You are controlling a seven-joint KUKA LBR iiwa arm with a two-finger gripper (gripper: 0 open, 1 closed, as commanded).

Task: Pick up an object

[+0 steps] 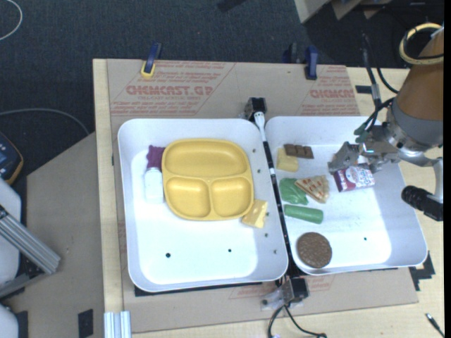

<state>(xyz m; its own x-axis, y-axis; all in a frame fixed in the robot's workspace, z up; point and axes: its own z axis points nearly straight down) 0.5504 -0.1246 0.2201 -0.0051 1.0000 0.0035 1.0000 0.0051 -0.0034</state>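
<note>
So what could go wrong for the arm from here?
The gripper sits right over the dark red packet in the right bin; a flat, floppy packet may slip away rather than lift. The pizza slice lies close beside it, so the fingers might nudge or catch that instead.

A divided tray lies in the left bin, food items in the right bin.

A dark carpeted floor surrounds a bench topped with brown printed cardboard, fastened at twelve o'clock by a yellow clamp and a blue clamp. A white cable loops at ten o'clock; an aluminium rail crosses at eight o'clock.
</note>
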